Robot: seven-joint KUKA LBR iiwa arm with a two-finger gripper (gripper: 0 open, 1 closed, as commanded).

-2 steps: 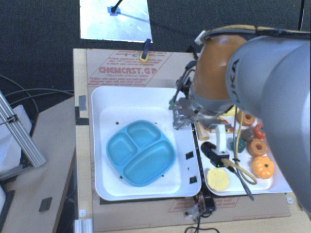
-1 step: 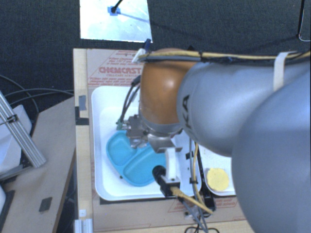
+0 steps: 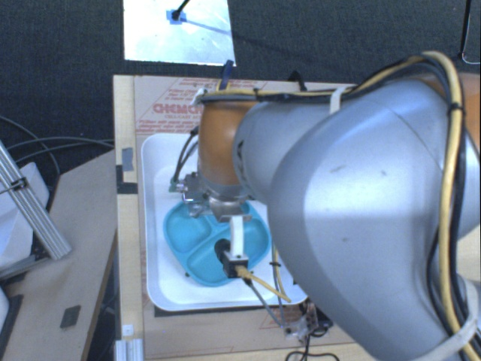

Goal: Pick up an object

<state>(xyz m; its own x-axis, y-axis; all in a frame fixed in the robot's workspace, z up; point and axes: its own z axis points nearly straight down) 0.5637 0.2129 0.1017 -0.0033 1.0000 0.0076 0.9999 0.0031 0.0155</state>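
Note:
A blue divided plate (image 3: 186,239) with several compartments lies in the near half of the left white bin (image 3: 159,164). My gripper (image 3: 218,207) hangs directly over the plate's middle, below the orange band of the wrist. From this angle the wrist hides the gripper's lower end, and I see nothing held by it. The plate's right part is covered by the arm.
The arm's large grey body fills the right side and covers the right bin. Cardboard with red print (image 3: 169,105) lies under the bins. A shiny pale sheet (image 3: 176,21) lies behind them, and an aluminium rail (image 3: 30,209) stands at the left.

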